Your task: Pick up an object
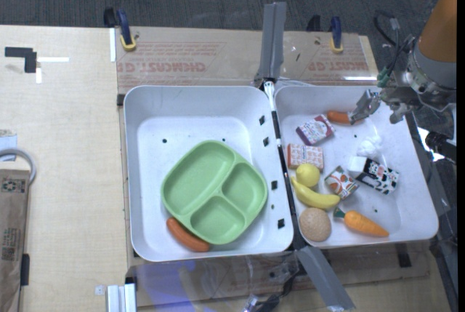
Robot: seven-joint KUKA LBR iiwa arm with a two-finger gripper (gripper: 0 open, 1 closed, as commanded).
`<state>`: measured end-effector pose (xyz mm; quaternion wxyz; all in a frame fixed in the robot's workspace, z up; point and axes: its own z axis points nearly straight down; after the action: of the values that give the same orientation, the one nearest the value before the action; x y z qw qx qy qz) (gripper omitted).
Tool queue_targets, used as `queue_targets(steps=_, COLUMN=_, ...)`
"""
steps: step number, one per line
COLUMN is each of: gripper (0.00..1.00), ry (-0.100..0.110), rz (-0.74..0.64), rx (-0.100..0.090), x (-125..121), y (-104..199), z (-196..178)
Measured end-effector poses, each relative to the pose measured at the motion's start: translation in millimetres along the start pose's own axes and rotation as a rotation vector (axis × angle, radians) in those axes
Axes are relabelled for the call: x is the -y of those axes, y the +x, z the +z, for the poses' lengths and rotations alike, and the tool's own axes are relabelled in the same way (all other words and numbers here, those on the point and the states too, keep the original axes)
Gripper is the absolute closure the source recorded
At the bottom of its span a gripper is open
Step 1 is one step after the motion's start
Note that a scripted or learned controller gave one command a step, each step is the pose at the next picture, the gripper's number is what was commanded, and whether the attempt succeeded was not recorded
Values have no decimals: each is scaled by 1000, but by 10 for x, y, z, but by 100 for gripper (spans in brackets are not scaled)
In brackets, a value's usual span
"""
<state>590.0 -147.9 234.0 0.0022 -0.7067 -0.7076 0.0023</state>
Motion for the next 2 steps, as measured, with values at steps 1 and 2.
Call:
queue_targets(steps=1, gripper=0, ry=-3, rz=-229, rx=0, x=435, y=343, z=1155)
queue_targets(steps=2, gripper=0, ry=-1, rz=-292, rx=-1, x=770, y=135, z=1459)
